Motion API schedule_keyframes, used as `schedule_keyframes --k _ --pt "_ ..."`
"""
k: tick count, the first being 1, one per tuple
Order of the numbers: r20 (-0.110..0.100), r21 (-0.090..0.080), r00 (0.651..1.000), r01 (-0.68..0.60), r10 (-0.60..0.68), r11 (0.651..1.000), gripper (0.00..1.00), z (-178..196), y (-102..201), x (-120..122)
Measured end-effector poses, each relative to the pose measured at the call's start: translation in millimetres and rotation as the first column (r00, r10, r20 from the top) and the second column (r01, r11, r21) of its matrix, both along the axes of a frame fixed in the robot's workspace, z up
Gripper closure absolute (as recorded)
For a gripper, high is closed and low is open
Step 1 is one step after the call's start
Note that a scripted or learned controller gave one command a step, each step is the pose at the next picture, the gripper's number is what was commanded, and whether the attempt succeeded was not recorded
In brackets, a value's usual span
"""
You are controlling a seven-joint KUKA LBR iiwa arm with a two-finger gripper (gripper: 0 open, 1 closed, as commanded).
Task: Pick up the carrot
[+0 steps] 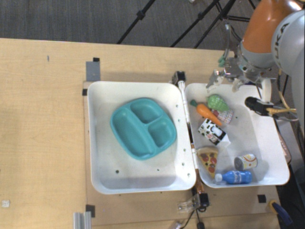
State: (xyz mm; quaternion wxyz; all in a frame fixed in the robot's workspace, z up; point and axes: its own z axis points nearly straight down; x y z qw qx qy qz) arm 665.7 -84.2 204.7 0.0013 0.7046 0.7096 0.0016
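Camera view puts the tool [223, 84] at the far rim of the right bin [281, 174], hanging from the grey arm that comes in from the view's right. We see its two pale prongs spread apart with nothing between them.

Closest to the tool, just toward the near side of it, lies a green lumpy item [217, 102] in clear wrap. The carrot [208, 112] lies against this item's left flank, slanted, with its green top pointing away to the left of the tool and its orange tip pointing toward the bin's middle. It is near the tool but apart from it.

Further on from the tool, past the carrot, we find a black-and-white patterned packet [211, 130], touching or nearly touching the carrot's tip. Beyond that lies a pizza slice toy [208, 160]. At the end of the bin farthest from the tool sit a small can [246, 162] and a blue bottle [234, 177] on its side, just beside each other.

Well to the tool's left in the view, the left bin [95, 175] holds a teal divided plate [144, 128]. Both bins rest on the pale wooden surface [43, 128].
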Motion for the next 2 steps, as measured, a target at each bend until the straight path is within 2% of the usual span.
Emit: schedule_keyframes --k 1,2 --pt "-0.002 0.002 0.984 0.175 -0.175 0.984 0.00 -19.9 46.9 -27.1" --pt "-0.001 0.000 0.993 0.115 -0.115 0.993 0.00 -63.6 1.3 -50.9"
